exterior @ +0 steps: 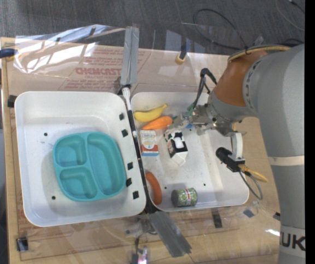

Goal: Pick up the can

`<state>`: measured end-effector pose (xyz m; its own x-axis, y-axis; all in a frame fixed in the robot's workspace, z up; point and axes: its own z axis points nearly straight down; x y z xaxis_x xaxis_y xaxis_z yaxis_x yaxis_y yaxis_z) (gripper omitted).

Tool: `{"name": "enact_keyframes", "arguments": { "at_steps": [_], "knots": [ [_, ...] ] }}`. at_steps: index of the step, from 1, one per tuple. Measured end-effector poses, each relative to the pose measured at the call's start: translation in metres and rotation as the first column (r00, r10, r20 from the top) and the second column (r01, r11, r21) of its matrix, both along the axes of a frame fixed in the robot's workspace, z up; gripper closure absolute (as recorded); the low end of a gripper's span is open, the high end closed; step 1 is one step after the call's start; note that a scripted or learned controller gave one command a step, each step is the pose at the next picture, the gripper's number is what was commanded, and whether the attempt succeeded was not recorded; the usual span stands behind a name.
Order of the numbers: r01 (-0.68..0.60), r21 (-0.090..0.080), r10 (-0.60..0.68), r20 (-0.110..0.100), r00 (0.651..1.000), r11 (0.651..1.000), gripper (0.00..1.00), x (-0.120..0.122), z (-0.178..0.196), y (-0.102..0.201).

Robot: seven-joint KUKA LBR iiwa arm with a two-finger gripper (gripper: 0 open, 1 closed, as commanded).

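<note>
The can lay on its side near the front edge of the right bin, just right of a reddish-orange oval thing. Well behind the can, toward the bin's middle, the gripper hung over a small black-and-white carton; whether it was released or clenched could not be told. Left of that carton stood a small box, and behind it lay a carrot and a banana. Far left of the can, the left bin held a teal divided plate.
</note>
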<state>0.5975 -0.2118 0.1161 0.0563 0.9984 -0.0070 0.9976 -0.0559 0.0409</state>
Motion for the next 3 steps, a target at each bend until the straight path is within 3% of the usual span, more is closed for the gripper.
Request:
{"name": "enact_keyframes", "arguments": {
  "at_steps": [1, 2, 3],
  "knots": [
    [0.024, 0.009, -0.023, -0.041, 0.999, 1.000, 0.00, 0.034, 0.062, 0.024],
    [-0.060, 0.008, 0.060, -0.041, 0.997, 0.998, 0.00, 0.032, 0.072, 0.020],
    [0.102, 0.011, -0.101, -0.040, 0.994, 0.995, 0.00, -0.034, -0.023, 0.004]
  ]
}}
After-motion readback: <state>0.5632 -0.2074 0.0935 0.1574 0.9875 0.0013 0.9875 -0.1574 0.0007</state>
